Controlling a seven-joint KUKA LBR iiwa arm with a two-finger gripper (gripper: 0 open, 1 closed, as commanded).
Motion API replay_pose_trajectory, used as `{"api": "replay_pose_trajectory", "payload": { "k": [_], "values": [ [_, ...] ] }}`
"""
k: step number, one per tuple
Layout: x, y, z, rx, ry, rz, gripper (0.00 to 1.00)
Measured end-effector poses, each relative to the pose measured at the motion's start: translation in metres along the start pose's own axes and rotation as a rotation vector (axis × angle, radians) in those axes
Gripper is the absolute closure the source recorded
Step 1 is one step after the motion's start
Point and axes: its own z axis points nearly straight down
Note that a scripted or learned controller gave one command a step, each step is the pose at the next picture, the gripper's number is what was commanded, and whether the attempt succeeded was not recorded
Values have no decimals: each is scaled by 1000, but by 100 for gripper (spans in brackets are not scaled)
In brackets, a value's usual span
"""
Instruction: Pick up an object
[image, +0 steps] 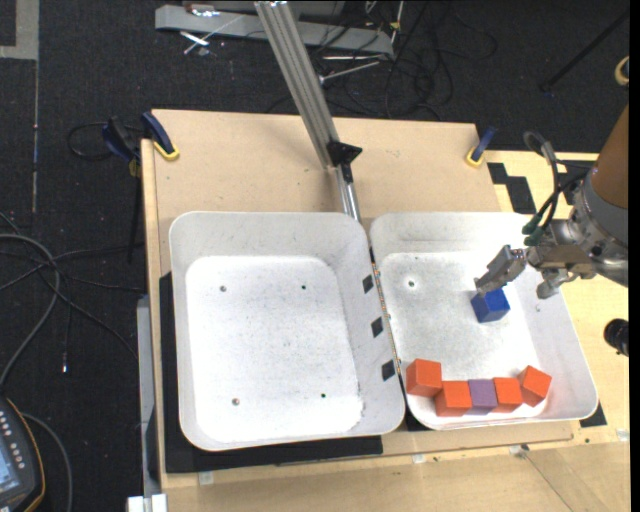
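One blue cube (490, 304) seen in right bin (560, 330), directly beneath claw (524, 274); claw spread wide, nothing held. Risk judged: off-centre descent, finger landing on cube, cube nudged aside, grasp missed.

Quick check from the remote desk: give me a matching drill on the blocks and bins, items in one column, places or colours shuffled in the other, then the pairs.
Items:
1. blue block
2. purple block
3. left bin
4. gripper

Places or colours:
A. white, with no blocks in it
B. in the row along the right bin's near wall, between orange blocks
C. over the right bin, reaching in from the right
D. alone, mid right bin, by the jaws

Pairs: 1-D, 2-B, 3-A, 4-C
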Motion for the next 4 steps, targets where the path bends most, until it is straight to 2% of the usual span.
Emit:
{"api": "replay_pose_trajectory", "payload": {
  "k": [1, 2, 3, 4],
  "values": [
    [-40, 19, 121, 13, 5, -4, 0],
    [-118, 76, 242, 8, 3, -4, 0],
    [-116, 77, 227, 4, 2, -10, 100],
    [-9, 79, 145, 0, 7, -18, 100]
  ]
}}
